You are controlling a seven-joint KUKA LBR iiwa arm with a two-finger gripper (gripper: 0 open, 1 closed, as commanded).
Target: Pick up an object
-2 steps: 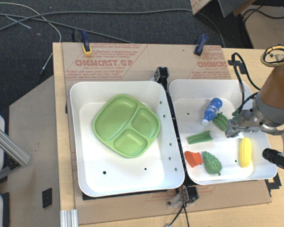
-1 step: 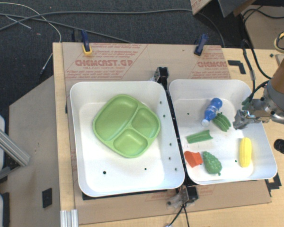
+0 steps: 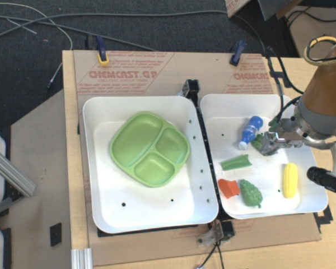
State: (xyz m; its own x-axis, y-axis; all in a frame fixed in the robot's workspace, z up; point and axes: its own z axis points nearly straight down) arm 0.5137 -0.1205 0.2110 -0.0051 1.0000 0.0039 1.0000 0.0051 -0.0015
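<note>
Gripper low in right bin, at four o'clock of blue bottle; fingertips blurred, opening and hold impossible to tell.

Dark carpet with loose cables surrounds the cardboard-topped bench.

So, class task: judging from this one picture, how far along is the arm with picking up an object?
Done: the claw is down in the right bin, beside the blue bottle. In hand: nothing visibly lifted; a dark green item sits at its tip, grip unclear. Left: grasp and raise something; the yellow corn, broccoli and green stick lie untouched.
</note>
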